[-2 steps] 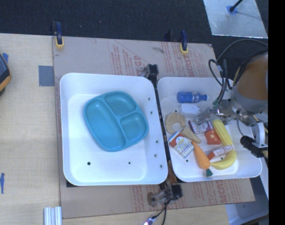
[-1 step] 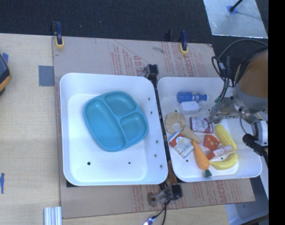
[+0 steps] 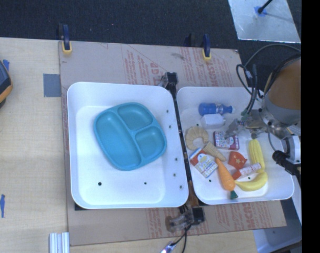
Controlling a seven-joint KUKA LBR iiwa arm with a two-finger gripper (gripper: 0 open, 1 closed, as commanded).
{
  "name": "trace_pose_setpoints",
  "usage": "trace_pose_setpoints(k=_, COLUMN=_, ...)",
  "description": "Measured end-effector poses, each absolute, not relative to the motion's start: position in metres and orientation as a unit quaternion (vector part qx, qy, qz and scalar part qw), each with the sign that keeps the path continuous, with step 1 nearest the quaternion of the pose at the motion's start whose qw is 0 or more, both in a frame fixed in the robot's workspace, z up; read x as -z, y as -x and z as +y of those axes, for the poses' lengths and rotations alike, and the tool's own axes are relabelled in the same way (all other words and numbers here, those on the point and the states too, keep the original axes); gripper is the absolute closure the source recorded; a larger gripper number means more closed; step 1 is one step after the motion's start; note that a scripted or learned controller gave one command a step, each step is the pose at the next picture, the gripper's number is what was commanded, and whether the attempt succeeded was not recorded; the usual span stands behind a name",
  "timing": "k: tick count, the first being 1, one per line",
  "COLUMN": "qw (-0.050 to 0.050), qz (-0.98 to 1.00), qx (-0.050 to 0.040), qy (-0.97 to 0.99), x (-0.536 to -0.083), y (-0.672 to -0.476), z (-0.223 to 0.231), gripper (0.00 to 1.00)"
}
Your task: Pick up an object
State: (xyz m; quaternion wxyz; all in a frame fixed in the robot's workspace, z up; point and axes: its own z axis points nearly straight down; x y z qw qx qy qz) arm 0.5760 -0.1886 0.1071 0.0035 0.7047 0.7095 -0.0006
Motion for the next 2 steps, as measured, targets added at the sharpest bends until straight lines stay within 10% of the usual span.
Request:
trace_pose_setpoints(k=1, qw=-0.001, qz=0.708, qx=0.0014, qy=-0.706, x=-0.091, y=-0.516, z=-0.139, gripper=0.0)
trace_pose_setpoints(k=2, qw=-0.001, qz=0.709, qx=0.0023, qy=-0.705, x=-0.102, y=-0.516, z=-0.14, gripper=1.0)
